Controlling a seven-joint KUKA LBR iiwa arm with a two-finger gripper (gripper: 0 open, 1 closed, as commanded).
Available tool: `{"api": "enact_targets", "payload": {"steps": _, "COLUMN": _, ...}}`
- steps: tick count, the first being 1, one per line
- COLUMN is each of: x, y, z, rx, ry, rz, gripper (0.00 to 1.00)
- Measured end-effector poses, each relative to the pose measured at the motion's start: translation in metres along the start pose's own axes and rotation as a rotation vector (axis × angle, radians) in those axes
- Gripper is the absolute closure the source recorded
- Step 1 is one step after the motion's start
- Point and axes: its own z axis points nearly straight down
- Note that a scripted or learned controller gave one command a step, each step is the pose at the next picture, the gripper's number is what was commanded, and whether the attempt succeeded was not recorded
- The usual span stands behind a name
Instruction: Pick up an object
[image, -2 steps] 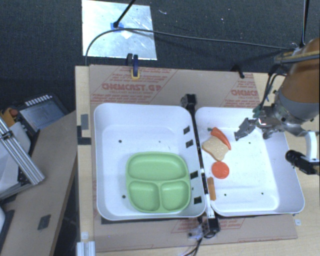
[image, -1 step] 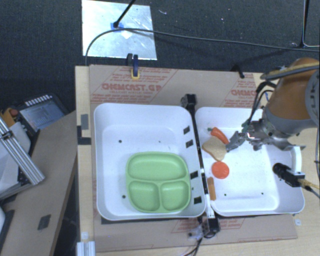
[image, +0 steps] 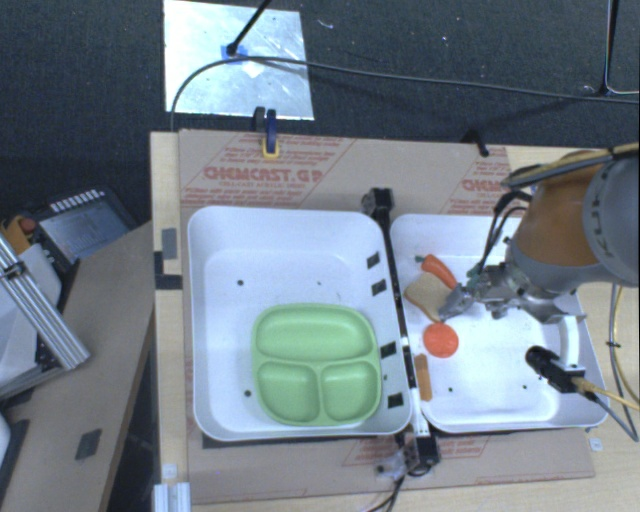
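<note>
- The two-finger gripper (image: 462, 300) sits low in the right white bin (image: 500, 400), its metal tip pointing toward the divider between the bins; from this slant I cannot tell whether it is spread or closed, and nothing can be seen caught in it.
- Just beside the gripper, on its divider side, lies a flat tan wedge that looks like a slice of toast (image: 424, 293). It appears to touch or nearly touch the tip.
- Just behind the gripper, toward the far wall, lies a small orange carrot-shaped toy (image: 437, 268), slanted, its end overlapping the tan wedge.
- Just in front of the gripper, toward the near wall, sits a round orange-red ball, perhaps a toy tomato (image: 441, 340), apart from the other pieces.
- Further from the gripper, against the divider, lies a thin brown stick-shaped piece (image: 422, 378).
- Well apart from the gripper, in the left white bin (image: 225, 250), rests a pale green three-compartment plastic plate (image: 316, 362).
- Handling, as a judgement: these look like light, stiff plastic play food. The ball would likely roll or squirt out, so take it across its widest middle. The carrot is best pinched across its thick end. The wedge lies flat and offers little to grip.
</note>
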Motion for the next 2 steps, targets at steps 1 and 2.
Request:
{"api": "enact_targets", "payload": {"steps": 1, "x": 0.000, "y": 0.002, "z": 0.036, "rx": -0.008, "ry": -0.001, "rz": 0.001, "gripper": 0.00}}
{"api": "enact_targets", "payload": {"steps": 2, "x": 0.000, "y": 0.004, "z": 0.022, "rx": -0.015, "ry": -0.002, "rz": -0.001, "gripper": 1.00}}
